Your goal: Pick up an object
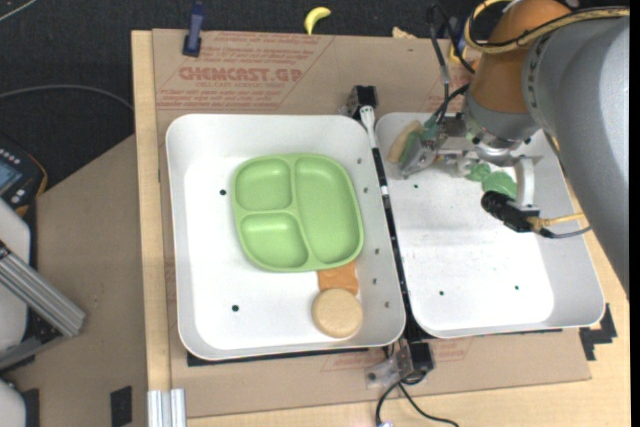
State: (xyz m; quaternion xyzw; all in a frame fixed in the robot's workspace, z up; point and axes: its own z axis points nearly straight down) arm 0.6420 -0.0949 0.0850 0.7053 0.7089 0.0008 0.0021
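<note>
My gripper [436, 151] is low over the far left part of the right bin [480, 285], below the orange band of the arm [520, 35]. Just to its left, against the bin's far corner, lies a small tan and olive object [405, 146]. A green object [494, 180] lies on the gripper's other side, partly hidden by the wrist. Whether either object is touched by the gripper cannot be made out. The left bin [200, 215] holds a green divided plate [297, 211], a round tan biscuit-like piece [337, 313] and an orange piece [340, 277] tucked between them.
A black cable fitting [508, 211] hangs off the wrist over the right bin. The raised divider [385, 215] separates both bins. On the cardboard behind lie a blue clip [193, 29] and a small yellow banana [316, 17].
</note>
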